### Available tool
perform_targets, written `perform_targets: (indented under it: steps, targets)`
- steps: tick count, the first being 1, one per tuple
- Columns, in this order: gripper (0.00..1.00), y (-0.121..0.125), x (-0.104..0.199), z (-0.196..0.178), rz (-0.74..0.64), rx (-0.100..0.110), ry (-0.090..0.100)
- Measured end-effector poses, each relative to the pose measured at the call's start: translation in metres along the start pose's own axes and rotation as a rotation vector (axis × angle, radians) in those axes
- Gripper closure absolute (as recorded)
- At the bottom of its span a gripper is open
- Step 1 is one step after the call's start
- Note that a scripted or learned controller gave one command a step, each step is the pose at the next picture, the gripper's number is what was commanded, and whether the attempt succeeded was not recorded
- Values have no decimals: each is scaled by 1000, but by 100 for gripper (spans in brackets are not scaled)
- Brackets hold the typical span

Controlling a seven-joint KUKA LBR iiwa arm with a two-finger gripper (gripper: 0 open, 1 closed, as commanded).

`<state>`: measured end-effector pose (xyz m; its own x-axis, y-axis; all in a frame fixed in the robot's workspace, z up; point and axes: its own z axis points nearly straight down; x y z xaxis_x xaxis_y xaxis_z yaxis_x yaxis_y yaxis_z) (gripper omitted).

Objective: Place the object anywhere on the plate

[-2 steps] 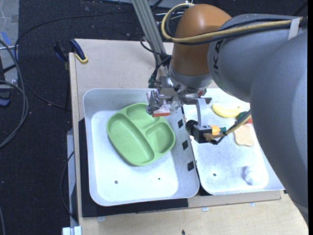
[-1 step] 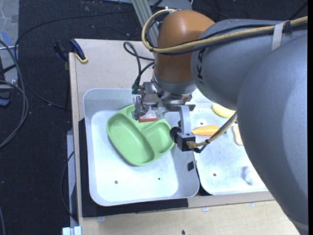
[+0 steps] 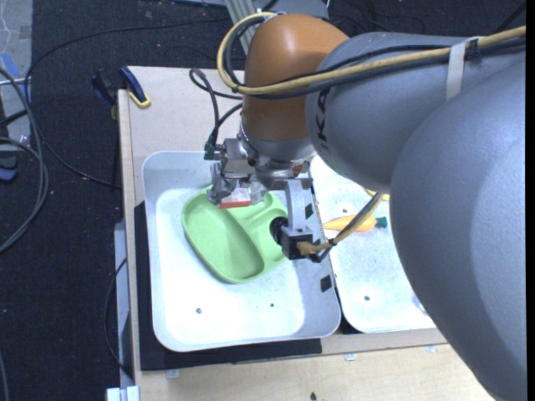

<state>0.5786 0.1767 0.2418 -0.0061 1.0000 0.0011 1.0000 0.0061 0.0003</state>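
A light green plate [image 3: 226, 236] lies in the left white bin [image 3: 175, 307], towards its far right side. My gripper [image 3: 236, 187] hangs over the plate's far rim, under the orange band of the wrist. A small red and white object [image 3: 240, 197] shows right at the gripper's tip, over the plate's far edge. The wrist hides whether it is gripped or resting on the plate.
The right bin [image 3: 376, 307] holds a yellow-orange object [image 3: 349, 222] and a small teal piece [image 3: 381, 222]. A black fitting on the arm [image 3: 294, 241] hangs over the plate's right rim. The arm's grey bulk covers most of the right bin.
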Motion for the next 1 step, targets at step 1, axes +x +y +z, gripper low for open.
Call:
perform_targets:
  steps: [1]
  targets:
    - [0, 0, -2, 0, 3, 1, -1]
